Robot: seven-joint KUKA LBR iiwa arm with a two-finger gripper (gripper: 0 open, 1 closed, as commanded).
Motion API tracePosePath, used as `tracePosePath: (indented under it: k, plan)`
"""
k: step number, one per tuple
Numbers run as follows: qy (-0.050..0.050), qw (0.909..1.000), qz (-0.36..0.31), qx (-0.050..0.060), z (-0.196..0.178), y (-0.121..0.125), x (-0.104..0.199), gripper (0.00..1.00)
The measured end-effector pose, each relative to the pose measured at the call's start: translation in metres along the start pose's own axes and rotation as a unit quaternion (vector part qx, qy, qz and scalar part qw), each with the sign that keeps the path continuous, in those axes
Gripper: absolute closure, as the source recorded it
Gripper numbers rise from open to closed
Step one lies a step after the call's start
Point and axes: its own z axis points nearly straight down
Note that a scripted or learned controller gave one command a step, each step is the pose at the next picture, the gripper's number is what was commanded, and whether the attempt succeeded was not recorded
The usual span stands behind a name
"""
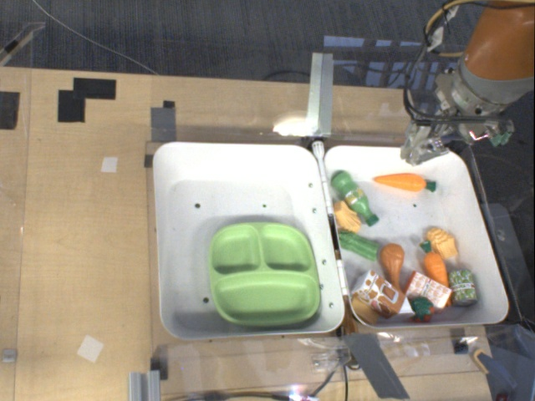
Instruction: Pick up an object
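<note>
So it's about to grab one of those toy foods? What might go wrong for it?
Two likely snags. The gripper hangs over the far edge of the right bin, so coming down there it might bump the rim. The carrot nearest to it lies alone but is smooth and tapered, so it may slip out. The other toys sit packed together at the near end, like the drumstick and the small box, so a grab there could catch two or push them aside.

Orange carrot (pixel 401 182) flat near right bin's (pixel 468 174) far wall, apparently untouched
</note>
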Motion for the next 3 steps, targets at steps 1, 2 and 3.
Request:
tracePosePath:
  k: [1, 2, 3]
  plan:
    - [0.006, 0.9982, 0.060, -0.003, -0.040, 0.045, -0.015, 1.00]
    - [0.000, 0.9983, 0.059, -0.001, -0.053, 0.045, -0.018, 1.00]
    - [-0.006, 0.9983, 0.058, 0.001, -0.067, 0.045, -0.021, 1.00]
